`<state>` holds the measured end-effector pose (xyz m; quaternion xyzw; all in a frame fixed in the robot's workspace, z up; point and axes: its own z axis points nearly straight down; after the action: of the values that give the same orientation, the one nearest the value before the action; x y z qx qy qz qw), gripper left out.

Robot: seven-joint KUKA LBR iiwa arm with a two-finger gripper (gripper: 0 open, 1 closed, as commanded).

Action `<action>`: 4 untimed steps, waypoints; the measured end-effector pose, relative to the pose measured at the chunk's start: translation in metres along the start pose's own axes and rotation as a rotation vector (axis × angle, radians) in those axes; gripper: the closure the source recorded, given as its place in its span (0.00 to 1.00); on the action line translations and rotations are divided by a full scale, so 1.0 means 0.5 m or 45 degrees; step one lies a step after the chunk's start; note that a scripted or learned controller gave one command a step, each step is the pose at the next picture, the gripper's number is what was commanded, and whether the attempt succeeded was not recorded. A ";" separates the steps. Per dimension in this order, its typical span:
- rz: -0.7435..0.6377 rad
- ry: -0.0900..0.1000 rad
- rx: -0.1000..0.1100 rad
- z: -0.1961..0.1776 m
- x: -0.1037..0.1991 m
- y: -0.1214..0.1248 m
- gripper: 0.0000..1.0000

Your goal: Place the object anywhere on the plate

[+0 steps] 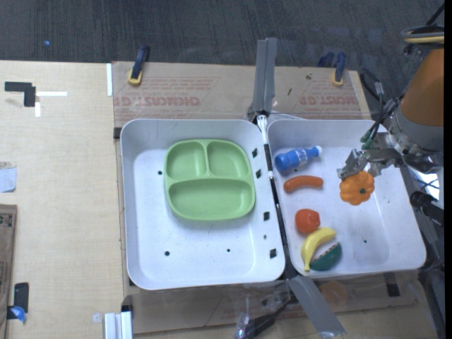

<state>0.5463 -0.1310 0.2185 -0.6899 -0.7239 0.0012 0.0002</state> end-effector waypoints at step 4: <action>-0.780 -0.001 -0.003 0.032 0.470 0.141 1.00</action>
<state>0.6052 0.1071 0.2018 -0.4396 -0.8982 0.0005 -0.0006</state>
